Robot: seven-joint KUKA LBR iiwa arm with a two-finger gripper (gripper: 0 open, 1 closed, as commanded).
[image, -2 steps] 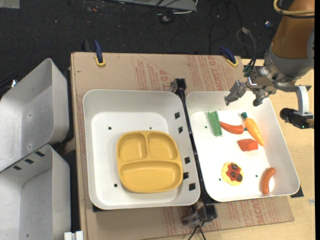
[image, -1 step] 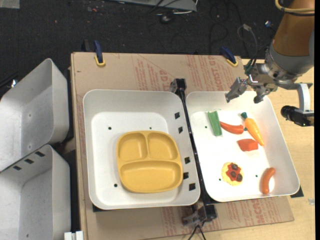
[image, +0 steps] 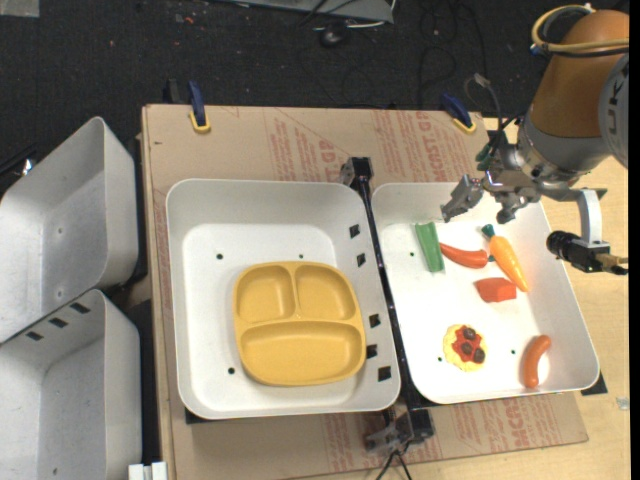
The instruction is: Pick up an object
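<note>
Hovering my two-finger gripper [image: 488, 204] with fingers spread, nothing between them, above the right white bin [image: 570, 308], near the green plastic stick [image: 430, 246] and orange toy carrot [image: 505, 257].

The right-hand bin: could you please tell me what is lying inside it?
Inside the right bin lie a green stick, an orange-red pepper, a carrot, a red wedge, a small pizza and a sausage. The gripper covers part of its far edge.

Red printed lettering runs across the brown cardboard sheet [image: 300, 133] under the two bins. It sits upside down or mirrored from the camera, and the bins cover part of it, so no word can be made out with certainty. Similar red print shows along the sheet's bottom edge, also unreadable
</note>
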